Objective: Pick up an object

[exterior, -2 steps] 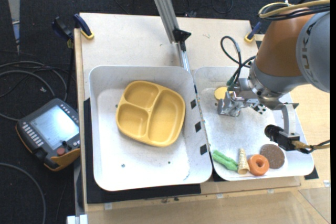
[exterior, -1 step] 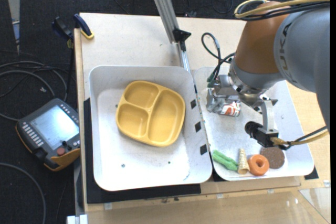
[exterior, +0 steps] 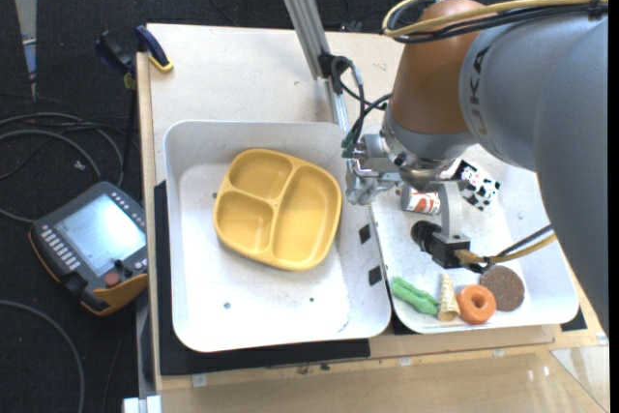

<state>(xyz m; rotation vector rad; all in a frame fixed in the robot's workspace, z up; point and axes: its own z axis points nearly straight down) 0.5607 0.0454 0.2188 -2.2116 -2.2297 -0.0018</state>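
Camera view, looking down at a slant on the surface [exterior: 222,73] and its two white bins. The end effector [exterior: 360,177] hangs low over the ridge where the left bin [exterior: 193,305] meets the right bin [exterior: 503,222], just beside the right edge of the yellow plate [exterior: 279,208]. Whether it is open or closed cannot be told from this angle, and nothing is seen held in it.

Candidate objects: the yellow plate lies flat, alone in the left bin. In the right bin are a small red-and-white can [exterior: 423,201] close to the end effector, a black-and-white toy [exterior: 478,185] behind it, and, along the near wall, a green pod [exterior: 414,296], a cream wedge [exterior: 446,297], an orange ring [exterior: 476,303] and a brown disc [exterior: 503,286].

Handling, as judged: the plate looks stiff, light and smooth, best pinched at its raised rim. The can, lying on its side, seems rigid but apt to roll, so it should be taken across its round body.
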